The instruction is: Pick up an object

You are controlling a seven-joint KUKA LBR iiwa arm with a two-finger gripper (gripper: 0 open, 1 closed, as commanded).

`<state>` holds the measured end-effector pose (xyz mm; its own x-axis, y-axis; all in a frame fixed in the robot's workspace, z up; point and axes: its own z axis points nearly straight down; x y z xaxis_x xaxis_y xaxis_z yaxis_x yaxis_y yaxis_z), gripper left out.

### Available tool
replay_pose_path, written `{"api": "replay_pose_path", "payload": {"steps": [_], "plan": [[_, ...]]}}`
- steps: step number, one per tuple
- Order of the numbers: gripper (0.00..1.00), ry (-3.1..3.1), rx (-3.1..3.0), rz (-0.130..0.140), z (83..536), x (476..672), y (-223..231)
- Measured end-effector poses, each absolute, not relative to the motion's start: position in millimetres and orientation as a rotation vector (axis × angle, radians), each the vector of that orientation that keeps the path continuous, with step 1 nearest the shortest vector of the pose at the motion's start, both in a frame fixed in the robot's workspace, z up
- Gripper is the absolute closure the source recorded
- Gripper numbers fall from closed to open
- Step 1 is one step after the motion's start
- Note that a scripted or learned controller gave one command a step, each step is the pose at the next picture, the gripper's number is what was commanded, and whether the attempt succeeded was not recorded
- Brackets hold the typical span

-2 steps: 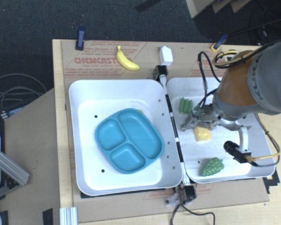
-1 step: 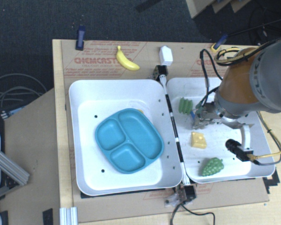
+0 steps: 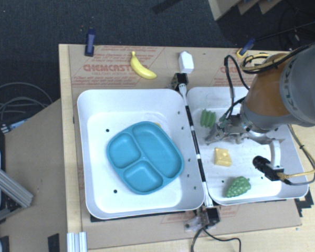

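the end effector (image 3: 220, 133) sits low in the right bin (image 3: 294, 188), just beside the green pickle (image 3: 208, 118) near the bin's far left corner; whether it is clenched or released, i cannot tell. the cheese (image 3: 223, 157) and grapes (image 3: 238, 186) lie nearer the table's front edge. a grab here could push the pickle against the bin wall, or close on nothing.

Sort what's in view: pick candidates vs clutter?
Job:
gripper, low in the right bin
green pickle
cheese wedge
grape bunch

Lying about:
blue divided plate, left bin
banana, on the bench
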<state>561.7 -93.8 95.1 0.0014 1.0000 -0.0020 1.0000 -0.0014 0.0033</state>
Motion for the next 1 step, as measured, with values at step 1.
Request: {"api": "replay_pose_path", "payload": {"steps": [1], "plan": [[0.0,2.223,2.224,-0.002,84.2,541.6,-96.2]]}}
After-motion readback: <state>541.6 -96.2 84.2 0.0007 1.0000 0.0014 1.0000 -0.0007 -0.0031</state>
